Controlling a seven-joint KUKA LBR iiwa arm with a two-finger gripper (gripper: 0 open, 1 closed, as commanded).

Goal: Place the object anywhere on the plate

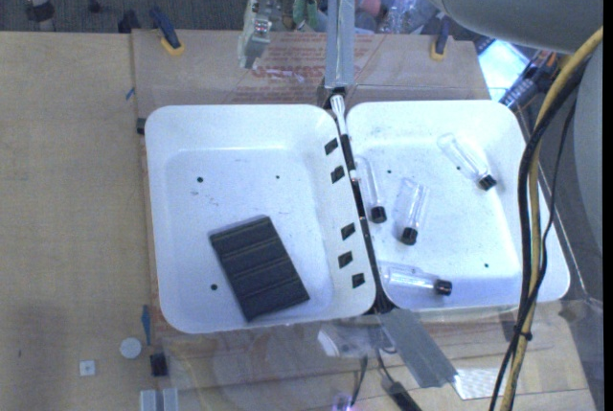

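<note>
Overhead, the tool (295,40) hangs above the bins' far rim, fingers (255,26) spread, nothing between them. Four clear black-capped vials (410,208) lie in the right bin (498,126), nearer me and rightward of it. The dark ridged plate (257,265), presumably the target, lies aslant in the left bin (172,141).

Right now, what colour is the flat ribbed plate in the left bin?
Dark grey, nearly black. The plate shows best in the camera view, against the white bin.

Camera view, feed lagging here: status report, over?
Gripper raised over the bins' far edge, nothing between the jaws. Four vials loose in right bin. Dark ridged plate in left bin.
</note>
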